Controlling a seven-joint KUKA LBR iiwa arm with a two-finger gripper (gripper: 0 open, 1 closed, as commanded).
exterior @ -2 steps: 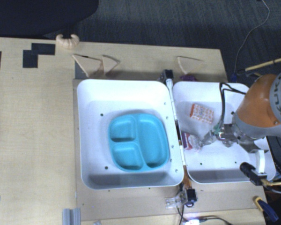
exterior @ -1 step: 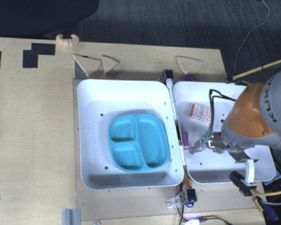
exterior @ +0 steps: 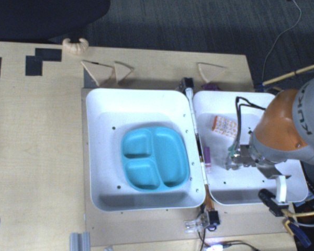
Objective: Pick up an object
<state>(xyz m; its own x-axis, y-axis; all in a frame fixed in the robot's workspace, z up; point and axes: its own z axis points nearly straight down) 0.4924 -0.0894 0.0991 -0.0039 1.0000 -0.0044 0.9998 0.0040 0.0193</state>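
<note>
step: we reach into right bin [exterior: 220,190] | hand [exterior: 234,160]: low by the bin's left wall, grip state we cannot tell | targets: card [exterior: 224,125] near far edge, purple item [exterior: 206,157] at left wall | advice: we centre over one, descend straight, clear the wall

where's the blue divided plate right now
The blue divided plate lies flat in the middle of the left bin, in the camera view's centre. It sits across the shared rim from the right bin, where the gripper hangs.
</note>
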